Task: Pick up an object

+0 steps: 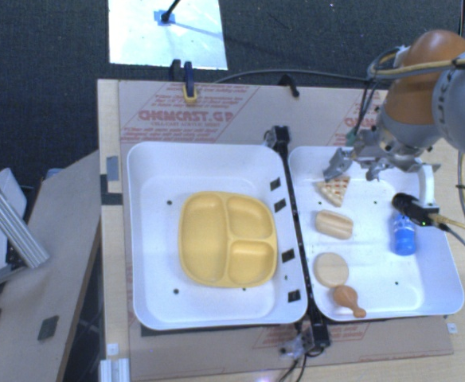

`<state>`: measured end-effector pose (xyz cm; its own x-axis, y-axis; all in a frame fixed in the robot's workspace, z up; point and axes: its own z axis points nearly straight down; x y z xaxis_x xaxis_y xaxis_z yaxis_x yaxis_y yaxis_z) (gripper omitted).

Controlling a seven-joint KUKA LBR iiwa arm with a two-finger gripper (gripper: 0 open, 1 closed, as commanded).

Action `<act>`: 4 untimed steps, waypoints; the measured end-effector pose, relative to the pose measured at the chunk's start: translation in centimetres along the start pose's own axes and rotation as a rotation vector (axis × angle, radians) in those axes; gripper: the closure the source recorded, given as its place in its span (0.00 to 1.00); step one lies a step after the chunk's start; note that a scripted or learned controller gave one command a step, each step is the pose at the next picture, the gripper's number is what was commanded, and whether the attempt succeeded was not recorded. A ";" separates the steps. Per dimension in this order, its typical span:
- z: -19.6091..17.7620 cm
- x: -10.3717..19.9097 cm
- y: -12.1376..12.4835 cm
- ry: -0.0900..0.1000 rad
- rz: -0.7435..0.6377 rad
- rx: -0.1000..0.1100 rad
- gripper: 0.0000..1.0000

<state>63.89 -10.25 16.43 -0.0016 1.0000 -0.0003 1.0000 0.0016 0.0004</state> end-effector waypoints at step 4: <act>-6.1 -1.8 0.5 -0.002 0.001 -0.008 1.00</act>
<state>64.44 -12.05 22.53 -0.0002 1.0000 -0.0019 1.0000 0.0002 0.0087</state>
